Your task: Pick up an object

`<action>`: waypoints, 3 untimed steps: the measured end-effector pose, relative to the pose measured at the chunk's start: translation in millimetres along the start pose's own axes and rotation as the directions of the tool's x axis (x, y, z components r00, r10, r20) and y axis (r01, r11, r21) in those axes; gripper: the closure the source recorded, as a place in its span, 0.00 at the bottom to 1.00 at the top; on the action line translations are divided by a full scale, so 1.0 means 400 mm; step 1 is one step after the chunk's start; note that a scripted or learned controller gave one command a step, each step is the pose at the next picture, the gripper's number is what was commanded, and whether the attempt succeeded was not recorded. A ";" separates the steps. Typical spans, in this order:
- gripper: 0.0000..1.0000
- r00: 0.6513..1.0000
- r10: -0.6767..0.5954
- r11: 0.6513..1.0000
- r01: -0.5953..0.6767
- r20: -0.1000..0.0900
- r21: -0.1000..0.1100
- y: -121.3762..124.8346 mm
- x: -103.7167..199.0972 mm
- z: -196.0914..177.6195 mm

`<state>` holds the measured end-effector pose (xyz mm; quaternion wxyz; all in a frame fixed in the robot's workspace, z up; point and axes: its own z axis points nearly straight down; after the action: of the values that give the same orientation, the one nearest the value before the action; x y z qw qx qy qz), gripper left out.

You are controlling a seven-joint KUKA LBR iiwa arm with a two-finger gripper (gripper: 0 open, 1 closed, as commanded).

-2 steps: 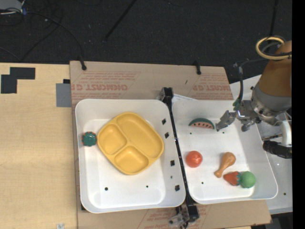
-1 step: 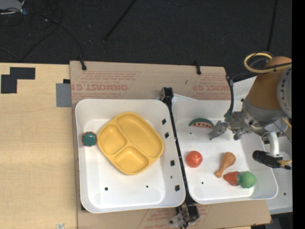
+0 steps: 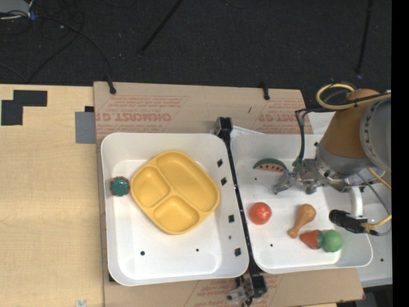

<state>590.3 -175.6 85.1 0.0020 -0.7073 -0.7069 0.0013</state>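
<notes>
My gripper (image 3: 289,183) hangs over the upper middle of the right bin (image 3: 281,261), just below and right of a watermelon slice (image 3: 270,165). A red tomato (image 3: 259,213) lies below and to its left. A tan chicken drumstick (image 3: 302,219) lies right below it. Toward the bin's lower right corner sits a red strawberry (image 3: 311,238) touching a green ball (image 3: 331,241). In this view, nothing hangs from the gripper.
The left bin (image 3: 166,261) holds a yellow divided plate (image 3: 174,191) and a small teal-green object (image 3: 119,186) at its left wall. A black divider (image 3: 234,197) runs between the bins. The arm's grey and orange body (image 3: 351,139) overhangs the right bin's upper right.
</notes>
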 end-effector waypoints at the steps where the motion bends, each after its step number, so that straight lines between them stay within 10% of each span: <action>1: 1.00 1.000 0.002 1.000 -0.002 0.000 -0.001 0.001 -0.002 -0.031; 3: 1.00 1.000 -0.003 1.000 0.003 0.002 -0.008 0.003 0.014 -0.312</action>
<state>592.3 -169.9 209.8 -0.0015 -0.7064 -0.7078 -0.0007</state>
